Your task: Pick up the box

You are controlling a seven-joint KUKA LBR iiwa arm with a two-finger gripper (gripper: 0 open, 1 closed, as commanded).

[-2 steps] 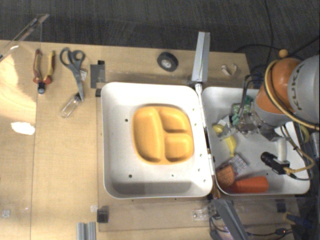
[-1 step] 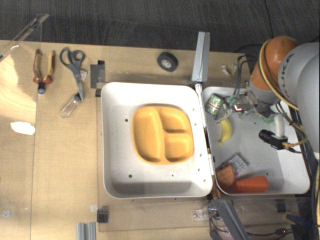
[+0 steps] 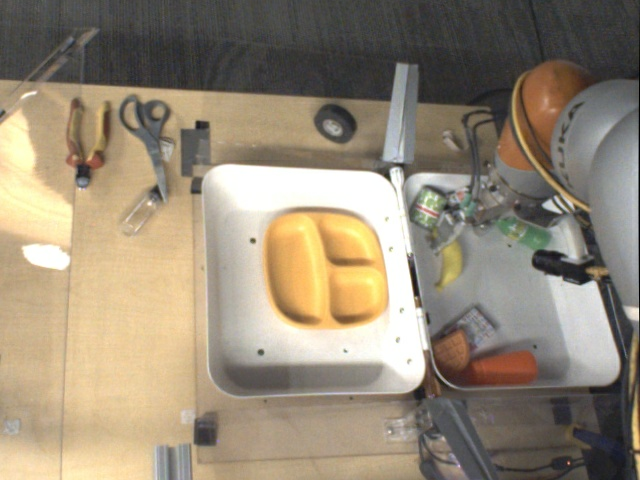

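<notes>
The box lies near the front left corner of the right bin. It is small, with a grey patterned face and a brown end, and it rests tilted against an orange-red oblong item. My gripper hangs low over the back left part of that bin, between a green can and a green bottle. It sits just above a banana and well behind the box. Nothing shows held in it.
A yellow divided tray lies in the left bin. Scissors, pliers and a tape roll lie on the bench behind the bins. A grey metal post stands at the bins' back joint.
</notes>
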